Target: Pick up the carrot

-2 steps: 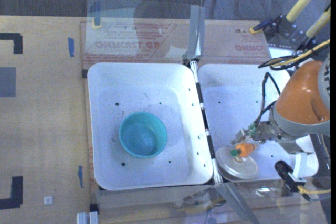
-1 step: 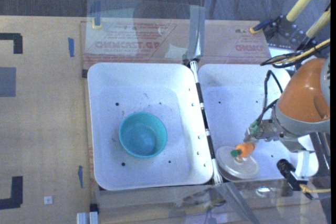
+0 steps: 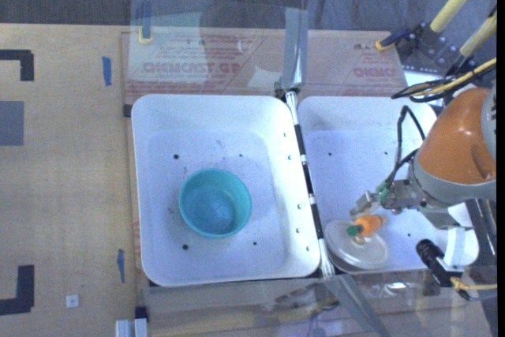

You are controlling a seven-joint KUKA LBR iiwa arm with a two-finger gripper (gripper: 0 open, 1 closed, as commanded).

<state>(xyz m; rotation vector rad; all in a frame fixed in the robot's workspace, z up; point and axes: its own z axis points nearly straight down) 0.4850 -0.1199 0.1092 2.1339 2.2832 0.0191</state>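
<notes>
The claw (image 3: 377, 201) hung low over the right bin (image 3: 347, 138), reaching in from the right, its tip just above and beside the carrot (image 3: 367, 226). How far its fingers stood apart could not be told. The carrot, small and orange, lay on a grey round lid (image 3: 357, 245) near the bin's front left corner. Behind the claw rose the arm's orange band (image 3: 458, 142). In the left bin (image 3: 158, 130) a teal bowl (image 3: 215, 203) sat upright, well apart from the carrot. Both bins rested on the wooden bench (image 3: 63, 170).
</notes>
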